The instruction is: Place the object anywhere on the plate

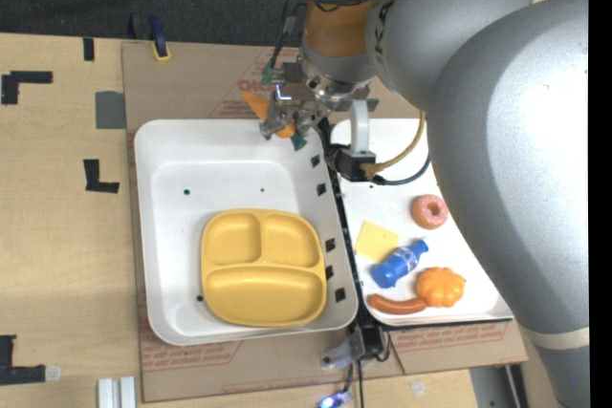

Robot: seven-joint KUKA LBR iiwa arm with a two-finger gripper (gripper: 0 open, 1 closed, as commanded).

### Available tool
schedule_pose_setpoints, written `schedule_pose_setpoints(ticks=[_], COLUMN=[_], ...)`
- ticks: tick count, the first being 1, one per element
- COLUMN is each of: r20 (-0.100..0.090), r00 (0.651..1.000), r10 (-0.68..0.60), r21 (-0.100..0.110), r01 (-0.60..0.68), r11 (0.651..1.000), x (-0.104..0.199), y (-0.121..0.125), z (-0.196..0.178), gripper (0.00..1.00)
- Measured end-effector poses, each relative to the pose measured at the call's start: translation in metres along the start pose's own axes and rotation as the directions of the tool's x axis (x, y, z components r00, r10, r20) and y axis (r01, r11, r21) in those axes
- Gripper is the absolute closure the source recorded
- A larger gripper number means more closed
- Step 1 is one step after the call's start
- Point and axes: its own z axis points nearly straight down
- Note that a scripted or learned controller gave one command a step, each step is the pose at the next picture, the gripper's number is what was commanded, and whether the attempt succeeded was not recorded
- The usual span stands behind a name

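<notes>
A yellow plate (263, 268) with three compartments lies in the front half of the left bin (163, 205). My gripper (285, 118) hangs over that bin's back rim, well behind the plate. It is shut on a small orange object (258, 103) with a green tip, which sticks out to the left of the fingers. The wrist and cables hide most of the fingers.
The right bin (478, 301) holds a pink donut (429, 210), a yellow wedge (376, 241), a blue bottle (397, 265), an orange pumpkin (440, 287) and a red sausage (397, 305). The big grey arm covers the right side.
</notes>
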Motion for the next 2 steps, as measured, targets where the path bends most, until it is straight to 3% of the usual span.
schedule_pose_setpoints(ticks=[1, 2], r20=[0.000, 0.001], r00=[1.000, 1.000], r10=[0.005, 0.005], r21=[0.000, 0.000], r01=[-0.005, -0.005], r11=[1.000, 1.000], x=[0.0018, 0.0017], y=[-0.0017, -0.0018], z=[-0.0106, -0.0101], gripper=[1.00, 0.00])
